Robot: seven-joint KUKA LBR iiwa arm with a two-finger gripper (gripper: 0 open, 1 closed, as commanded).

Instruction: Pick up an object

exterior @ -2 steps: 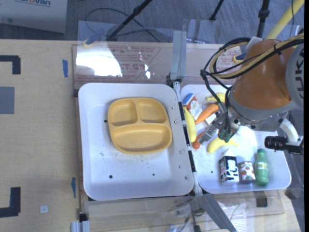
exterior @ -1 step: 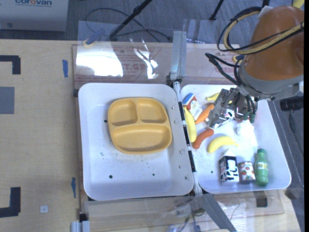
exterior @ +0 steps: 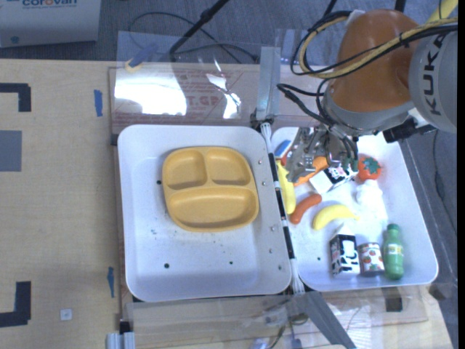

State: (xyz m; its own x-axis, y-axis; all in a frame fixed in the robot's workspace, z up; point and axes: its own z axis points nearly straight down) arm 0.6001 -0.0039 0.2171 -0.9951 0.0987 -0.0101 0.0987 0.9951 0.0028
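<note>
Bins: two shallow white ones side by side on the tabletop [exterior: 58, 195]; the left bin [exterior: 145, 253] and the right bin [exterior: 414, 217] touch along a middle seam.
Left bin contents: one yellow divided plate [exterior: 210, 187] with three compartments, lying flat toward the far half.
Arm: one, grey with an orange band [exterior: 374, 57], reaching in from the right over the far part of the right bin.
Hand: one hand [exterior: 314, 158] low over the far-left part of the right bin, among the toys; open or closed, I cannot tell.
Right bin contents, counted: one banana [exterior: 332, 214] near the middle; one orange sausage-shaped toy [exterior: 305, 206] just left of it; one long yellow piece [exterior: 286, 192] by the left wall; one tomato-like red toy [exterior: 369, 168] at the far right; one white lump [exterior: 368, 195] near it; one black-and-white carton [exterior: 343, 255], one small can [exterior: 370, 259] and one green bottle [exterior: 393, 251] in a row at the near edge.
Under the hand: several small items, orange, blue and black-and-white, too jumbled to count.
Cables: black and yellow ones looping above the orange band.
</note>
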